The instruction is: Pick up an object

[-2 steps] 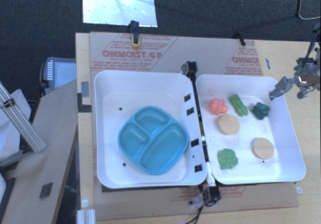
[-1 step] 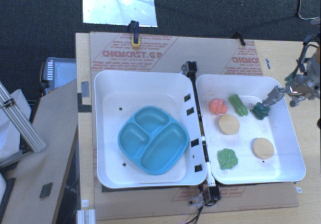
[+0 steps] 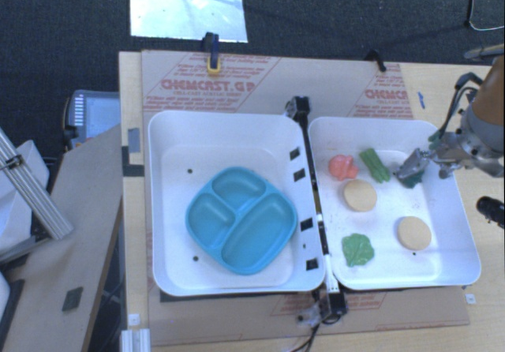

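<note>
The right bin (image 3: 454,208) holds several toy foods. A pink-red piece (image 3: 342,166) lies beside a long green piece (image 3: 375,164) at the back. A tan round piece (image 3: 360,196) sits in the middle, another tan round piece (image 3: 413,233) nearer the front right, and a leafy green piece (image 3: 357,249) at the front. My gripper (image 3: 412,170) hangs low over the back right of this bin, just right of the long green piece. The arm (image 3: 481,125) comes in from the right.
The left bin (image 3: 170,185) holds a blue divided plate (image 3: 241,219). A black hinged divider (image 3: 309,200) runs between the bins. A yellow clamp (image 3: 213,58) stands at the bench's far edge, and grey equipment (image 3: 35,200) sits off the left side.
</note>
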Robot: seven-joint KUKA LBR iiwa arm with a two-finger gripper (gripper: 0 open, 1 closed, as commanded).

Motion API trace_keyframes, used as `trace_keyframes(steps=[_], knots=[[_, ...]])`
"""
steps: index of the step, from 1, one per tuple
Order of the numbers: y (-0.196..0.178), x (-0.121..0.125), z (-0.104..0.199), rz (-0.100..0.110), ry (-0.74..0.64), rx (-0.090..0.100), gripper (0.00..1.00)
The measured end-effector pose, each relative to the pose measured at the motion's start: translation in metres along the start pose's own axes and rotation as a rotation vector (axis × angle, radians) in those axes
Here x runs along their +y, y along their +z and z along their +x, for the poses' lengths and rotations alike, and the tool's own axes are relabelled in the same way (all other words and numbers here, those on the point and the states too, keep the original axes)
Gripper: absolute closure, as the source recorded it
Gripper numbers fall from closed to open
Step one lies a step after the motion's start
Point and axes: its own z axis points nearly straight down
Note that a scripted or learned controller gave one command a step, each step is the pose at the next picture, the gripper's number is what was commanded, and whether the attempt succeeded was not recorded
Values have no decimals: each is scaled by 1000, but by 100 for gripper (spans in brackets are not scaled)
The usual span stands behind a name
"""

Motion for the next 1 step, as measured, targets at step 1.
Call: trace_keyframes(steps=[1], knots=[[49,7,8,-1,-3,0,0]])
